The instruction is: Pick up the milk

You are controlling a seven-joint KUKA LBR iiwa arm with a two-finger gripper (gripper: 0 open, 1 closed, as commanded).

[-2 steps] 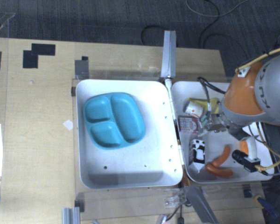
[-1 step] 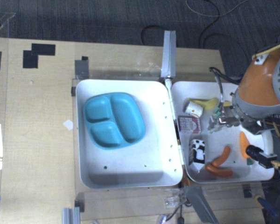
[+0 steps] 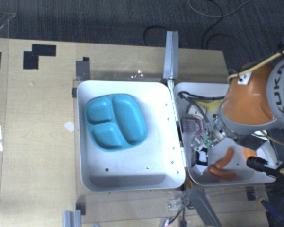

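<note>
Under my end effector [image 3: 204,141], low in the right bin [image 3: 236,178], finger state I cannot tell; milk hidden among clutter beside a sausage [image 3: 222,167], likely a light, crushable carton: grip flat sides gently.

1. A single fixed camera looks down on the wooden bench [image 3: 33,126] from above, at a slant; the dark carpet [image 3: 109,8] beyond the bench fills the top of the frame.
2. It stands far enough back to take in the whole left bin [image 3: 132,174], the one farther from the arm [image 3: 251,103].
3. The right bin [image 3: 199,176] lies directly beneath the arm, and the arm's orange band covers much of it.
4. The arm enters from the frame's right edge and is cut off there.
</note>
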